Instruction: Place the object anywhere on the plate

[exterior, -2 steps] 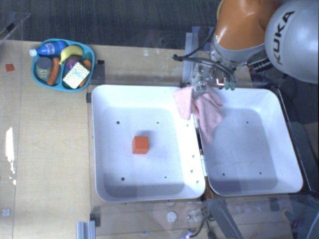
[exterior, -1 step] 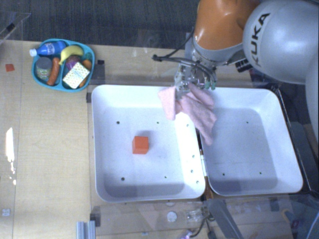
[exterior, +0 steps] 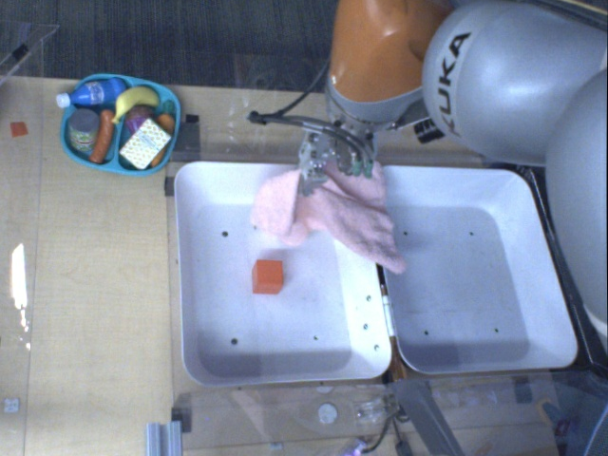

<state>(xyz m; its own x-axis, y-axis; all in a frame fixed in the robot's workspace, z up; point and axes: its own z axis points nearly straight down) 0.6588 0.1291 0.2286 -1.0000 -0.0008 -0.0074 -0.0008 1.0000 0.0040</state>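
Up near the top of the two white bins, the claw (exterior: 334, 164) hangs down from the big grey and orange arm (exterior: 494, 65). It is pinching a pink cloth (exterior: 332, 212) at the cloth's top edge. The cloth droops down over the wall between the left bin (exterior: 218, 350) and the right bin (exterior: 494, 340), with part of it in each. A small orange block (exterior: 268, 276) sits alone on the floor of the left bin, below the cloth and apart from it. Far off on the left of the tabletop (exterior: 85, 302) sits a blue tray (exterior: 68, 141) full of toy food, like a banana (exterior: 136, 99) and a bottle (exterior: 95, 92).
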